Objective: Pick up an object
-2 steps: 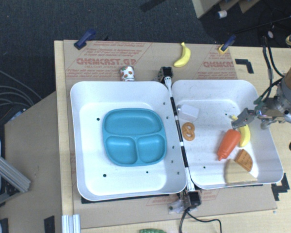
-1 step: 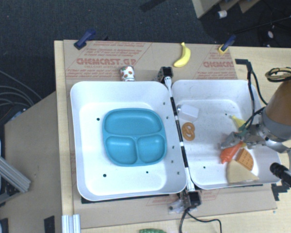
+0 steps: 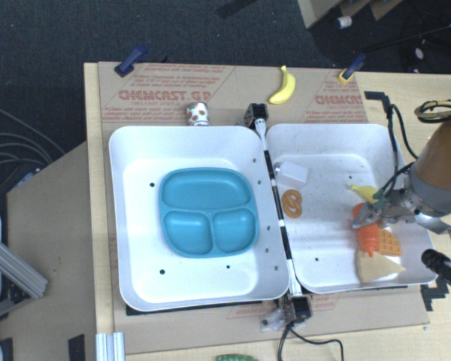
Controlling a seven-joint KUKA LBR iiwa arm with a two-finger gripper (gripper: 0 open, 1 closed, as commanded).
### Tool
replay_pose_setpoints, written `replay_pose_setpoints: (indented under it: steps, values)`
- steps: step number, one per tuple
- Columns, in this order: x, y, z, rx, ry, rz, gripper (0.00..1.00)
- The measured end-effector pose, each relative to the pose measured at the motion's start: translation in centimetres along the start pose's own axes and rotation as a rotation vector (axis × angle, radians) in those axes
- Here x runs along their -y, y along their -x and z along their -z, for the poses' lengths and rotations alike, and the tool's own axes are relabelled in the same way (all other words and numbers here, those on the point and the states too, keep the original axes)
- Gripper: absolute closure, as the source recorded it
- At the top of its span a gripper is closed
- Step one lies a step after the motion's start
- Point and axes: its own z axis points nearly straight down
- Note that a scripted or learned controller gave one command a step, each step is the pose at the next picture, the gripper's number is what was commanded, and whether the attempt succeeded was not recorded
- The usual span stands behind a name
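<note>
Orange toy (image 3: 369, 238) sits partly hidden beneath the tool (image 3: 370, 213).

"CHEMCAST GP" on brown board (image 3: 165, 89)

Brightness: even and fairly bright overhead light, dimmer on the dark floor at 12 o'clock
Glare: the white bins (image 3: 128, 201) look slightly washed out, soft sheen on the blue tray (image 3: 207, 210)
Shadows: faint and short, thin along the bin walls
Sharpness: modest; print on the tabletop (image 3: 165, 89) is soft, small items grainy
Blur: arm (image 3: 440, 175) at 3 o'clock slightly smeared
</note>
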Motion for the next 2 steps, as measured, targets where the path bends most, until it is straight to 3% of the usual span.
replay_pose_setpoints:
  steps: [1, 2]
  values:
    - [0.2, -7.1, 10.9, -0.001, -0.002, 0.003, 1.0]
    - [2.6, -15.6, 14.5, -0.001, -0.003, 0.002, 1.0]
